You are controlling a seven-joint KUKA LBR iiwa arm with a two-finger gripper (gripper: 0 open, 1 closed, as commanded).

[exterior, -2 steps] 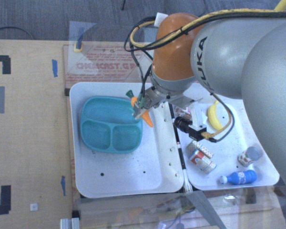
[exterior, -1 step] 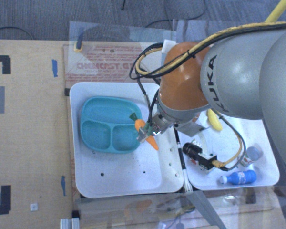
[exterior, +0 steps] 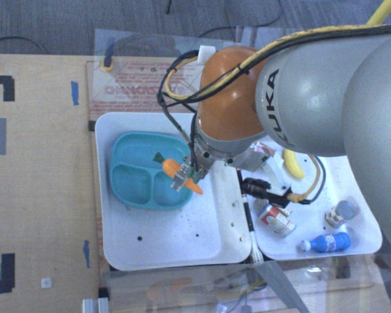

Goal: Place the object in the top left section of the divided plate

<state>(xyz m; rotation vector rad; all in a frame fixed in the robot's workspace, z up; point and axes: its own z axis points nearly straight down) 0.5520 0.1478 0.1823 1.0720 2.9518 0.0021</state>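
Step in hand: carrying the carrot over the divided plate toward its top left section.
Pincer: the pincer hangs over the plate's right rim, clenched, as far as the slant view lets me judge, on the orange carrot, which sticks out on both sides of the fingers.
Task's thing: the carrot is at about 3 o'clock of the plate, over the rim by the lower right section, its green top pointing toward 10 o'clock.
Doing it well: shift toward 10 o'clock until the whole carrot lies over the wide upper compartment, left of its middle; come low before letting go so it does not bounce over a divider; keep it level so neither end catches the ridge.
Risk: released here, it would likely land on the rim or in the wrong section.
Counts: two white bins, left bin and right bin; one plate with three sections; one carrot; in the right bin one banana, one blue bottle, one small can, one crumpled packet.
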